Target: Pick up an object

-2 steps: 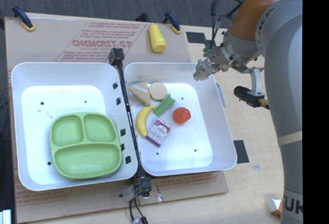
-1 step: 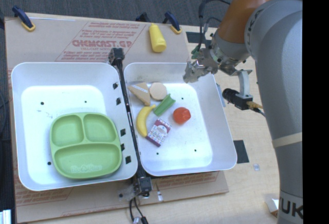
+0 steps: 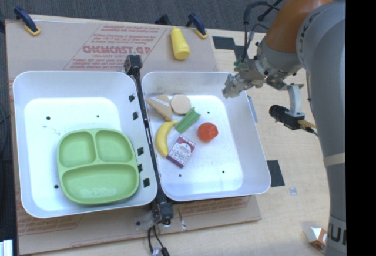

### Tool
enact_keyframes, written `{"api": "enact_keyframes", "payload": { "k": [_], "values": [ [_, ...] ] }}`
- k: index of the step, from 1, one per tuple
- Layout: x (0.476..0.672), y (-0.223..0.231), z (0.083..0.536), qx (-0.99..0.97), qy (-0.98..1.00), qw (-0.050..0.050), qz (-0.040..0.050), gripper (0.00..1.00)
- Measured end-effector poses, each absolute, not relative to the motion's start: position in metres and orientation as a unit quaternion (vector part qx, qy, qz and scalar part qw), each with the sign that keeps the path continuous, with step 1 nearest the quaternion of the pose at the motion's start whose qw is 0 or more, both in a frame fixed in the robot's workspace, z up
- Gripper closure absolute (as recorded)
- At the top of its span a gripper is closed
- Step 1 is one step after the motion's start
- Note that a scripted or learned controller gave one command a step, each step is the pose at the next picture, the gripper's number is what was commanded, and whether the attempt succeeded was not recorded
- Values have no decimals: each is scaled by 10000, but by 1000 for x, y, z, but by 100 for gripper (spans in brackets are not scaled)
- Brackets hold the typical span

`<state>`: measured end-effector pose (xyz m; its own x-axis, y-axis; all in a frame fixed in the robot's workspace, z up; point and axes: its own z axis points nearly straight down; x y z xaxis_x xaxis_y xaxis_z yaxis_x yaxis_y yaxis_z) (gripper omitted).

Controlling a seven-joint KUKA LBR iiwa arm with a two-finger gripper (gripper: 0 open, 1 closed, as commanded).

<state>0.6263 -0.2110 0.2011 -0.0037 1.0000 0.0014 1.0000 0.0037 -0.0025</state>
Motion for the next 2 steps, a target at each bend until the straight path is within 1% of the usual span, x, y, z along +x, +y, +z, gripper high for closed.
{"api": "enact_keyframes", "payload": {
  "k": [1, 2],
  "values": [
    [633, -162, 167, -7046, -7096, 16, 7, 100],
    [592, -153, 205, -7061, -7081, 11, 5, 100]
  ]
}}
